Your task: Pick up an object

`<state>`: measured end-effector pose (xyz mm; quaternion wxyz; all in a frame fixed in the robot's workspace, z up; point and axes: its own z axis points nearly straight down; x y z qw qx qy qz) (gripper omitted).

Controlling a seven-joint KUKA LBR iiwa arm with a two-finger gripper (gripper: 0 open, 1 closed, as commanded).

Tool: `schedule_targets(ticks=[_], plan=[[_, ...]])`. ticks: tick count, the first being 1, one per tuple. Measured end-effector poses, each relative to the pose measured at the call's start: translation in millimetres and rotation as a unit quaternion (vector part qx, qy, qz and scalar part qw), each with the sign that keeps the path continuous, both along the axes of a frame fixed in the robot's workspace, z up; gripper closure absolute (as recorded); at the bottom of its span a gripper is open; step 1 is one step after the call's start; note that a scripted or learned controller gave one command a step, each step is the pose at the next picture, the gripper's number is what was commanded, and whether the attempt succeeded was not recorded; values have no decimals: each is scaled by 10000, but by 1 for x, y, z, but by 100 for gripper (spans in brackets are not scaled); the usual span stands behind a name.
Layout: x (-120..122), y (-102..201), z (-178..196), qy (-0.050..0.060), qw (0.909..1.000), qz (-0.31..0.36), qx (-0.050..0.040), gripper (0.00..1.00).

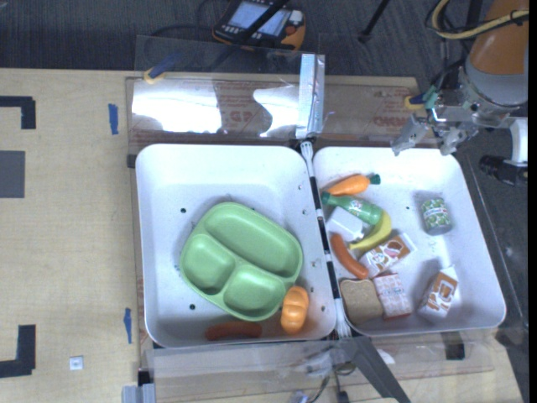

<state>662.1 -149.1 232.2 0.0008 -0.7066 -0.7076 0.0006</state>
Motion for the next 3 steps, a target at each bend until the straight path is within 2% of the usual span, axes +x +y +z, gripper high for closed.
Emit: schedule_targets(ticks=[1, 2, 3], plan=[[5, 14, -6, 7, 9989, 466, -1, 0], [-67, 1, -131, -18, 9974, 720, -4, 0], [-113, -10, -145, -47, 9985, 539, 30, 0]])
